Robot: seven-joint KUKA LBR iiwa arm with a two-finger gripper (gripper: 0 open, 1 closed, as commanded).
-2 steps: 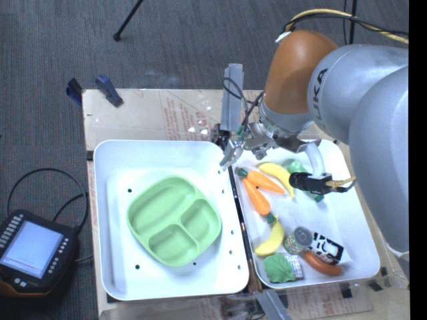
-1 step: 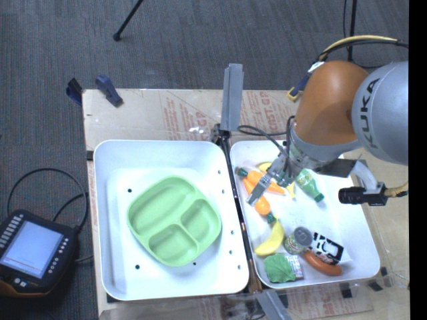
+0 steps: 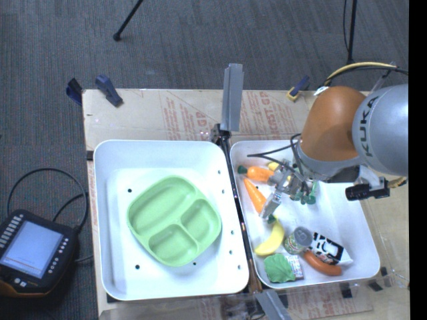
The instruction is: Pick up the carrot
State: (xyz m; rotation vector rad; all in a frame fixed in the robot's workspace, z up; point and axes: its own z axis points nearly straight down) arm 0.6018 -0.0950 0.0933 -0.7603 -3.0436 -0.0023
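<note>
**Carrot (image 3: 253, 195) waits beside the end effector, grasp not yet made**

A counter (image 3: 167, 115) carries two white bins. The left bin (image 3: 100, 212) holds a green divided plate (image 3: 175, 221). The right bin (image 3: 353, 219) holds everything else, and the arm (image 3: 340, 122) reaches in over it from the right.

The end effector (image 3: 269, 209) sits low in the middle of the right bin. Whether it is spread or pressed together cannot be told from this angle, and nothing can be seen pinched in it.

The carrot lies on the left side of the right bin, close to the dividing wall and just left of the end effector. Its length slants from far-left to near-right. A banana (image 3: 270, 240) lies just nearer than it, and a shorter orange piece with a green end (image 3: 259, 173) lies just beyond.

A can (image 3: 298, 240), a green leafy toy (image 3: 283, 269) and a sausage (image 3: 322, 264) crowd the near right.

The step in hand looks like the approach. The next move probably calls for a small shift left to straddle the carrot across its width, clear of the banana.
</note>
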